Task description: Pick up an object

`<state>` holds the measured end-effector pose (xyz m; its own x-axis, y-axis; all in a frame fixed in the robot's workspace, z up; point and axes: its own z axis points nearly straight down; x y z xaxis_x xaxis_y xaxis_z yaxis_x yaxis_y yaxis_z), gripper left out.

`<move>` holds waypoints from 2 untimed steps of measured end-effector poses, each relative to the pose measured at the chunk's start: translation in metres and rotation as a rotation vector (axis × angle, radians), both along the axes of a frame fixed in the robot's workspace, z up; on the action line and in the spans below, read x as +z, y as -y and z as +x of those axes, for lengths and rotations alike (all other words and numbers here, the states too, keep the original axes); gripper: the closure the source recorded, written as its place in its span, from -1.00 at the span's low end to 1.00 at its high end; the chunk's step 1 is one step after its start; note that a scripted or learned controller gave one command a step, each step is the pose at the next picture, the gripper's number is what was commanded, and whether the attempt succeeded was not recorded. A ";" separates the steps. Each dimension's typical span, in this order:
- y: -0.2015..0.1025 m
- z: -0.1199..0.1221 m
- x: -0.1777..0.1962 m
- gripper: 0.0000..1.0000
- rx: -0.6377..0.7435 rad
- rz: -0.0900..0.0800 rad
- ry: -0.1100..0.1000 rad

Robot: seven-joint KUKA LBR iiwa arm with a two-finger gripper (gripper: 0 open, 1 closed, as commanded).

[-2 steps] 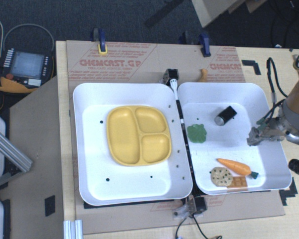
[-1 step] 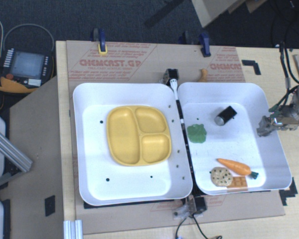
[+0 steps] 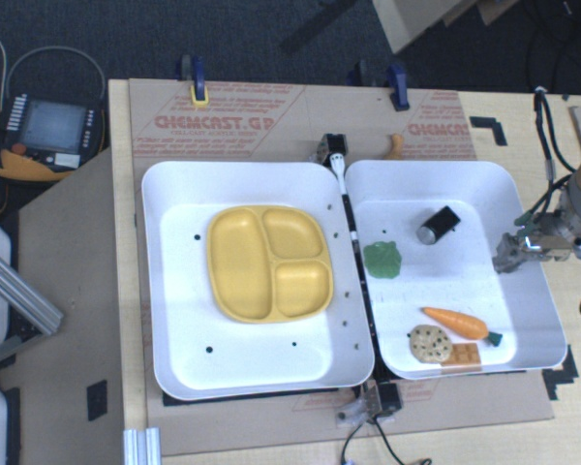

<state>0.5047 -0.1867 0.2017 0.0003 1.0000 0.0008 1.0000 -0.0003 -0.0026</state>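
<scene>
Four objects [image 3: 439, 226] lie left of gripper [image 3: 511, 252].

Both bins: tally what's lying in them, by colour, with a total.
Yellow: 1, divided plate in the left bin
Green: 1, leafy piece
Black: 1, cylinder
Orange: 1, carrot
Tan or brown: 2, cookie and cracker
Total: 6, five of them in the right bin

Yellow tray [image 3: 268, 263], green lump [image 3: 382, 260], orange carrot [image 3: 455, 323], speckled tan cookie [image 3: 429, 343], white bins [image 3: 174, 289].
</scene>
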 end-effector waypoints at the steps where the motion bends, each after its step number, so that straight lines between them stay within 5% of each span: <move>1: -0.048 0.010 0.012 1.00 0.006 0.000 0.006; 2: -0.100 0.008 0.019 1.00 0.007 0.002 0.002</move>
